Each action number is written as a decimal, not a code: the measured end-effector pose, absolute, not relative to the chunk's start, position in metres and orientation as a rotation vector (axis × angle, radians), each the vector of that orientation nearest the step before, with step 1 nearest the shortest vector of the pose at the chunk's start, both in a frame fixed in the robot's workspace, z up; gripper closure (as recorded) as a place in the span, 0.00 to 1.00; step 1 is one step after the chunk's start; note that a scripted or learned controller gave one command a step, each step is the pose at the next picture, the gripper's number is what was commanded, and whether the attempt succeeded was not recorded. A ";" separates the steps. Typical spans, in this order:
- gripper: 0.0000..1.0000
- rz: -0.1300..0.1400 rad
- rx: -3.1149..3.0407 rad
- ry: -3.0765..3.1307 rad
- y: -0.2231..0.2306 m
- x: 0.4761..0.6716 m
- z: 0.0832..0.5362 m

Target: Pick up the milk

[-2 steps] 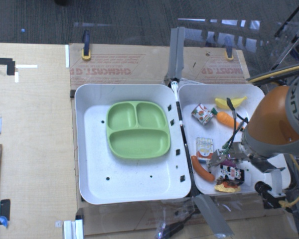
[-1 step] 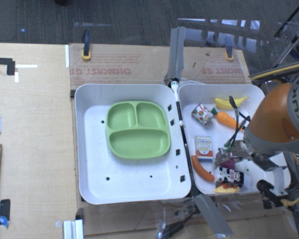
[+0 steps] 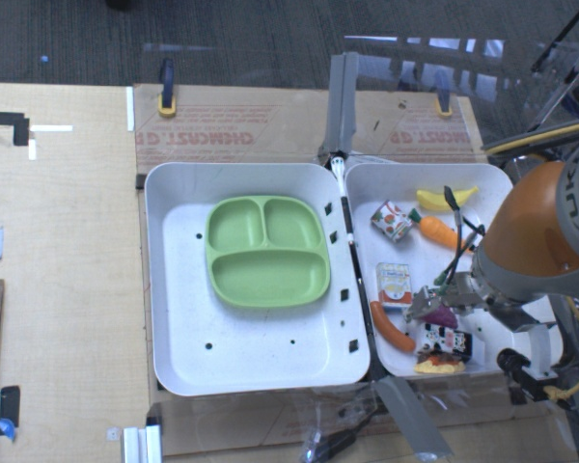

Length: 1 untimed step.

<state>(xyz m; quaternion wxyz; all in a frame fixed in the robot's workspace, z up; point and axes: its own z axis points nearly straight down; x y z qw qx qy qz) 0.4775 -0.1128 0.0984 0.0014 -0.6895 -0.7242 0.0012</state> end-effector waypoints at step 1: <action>0.00 0.002 -1.869 -2.524 -0.166 0.477 0.090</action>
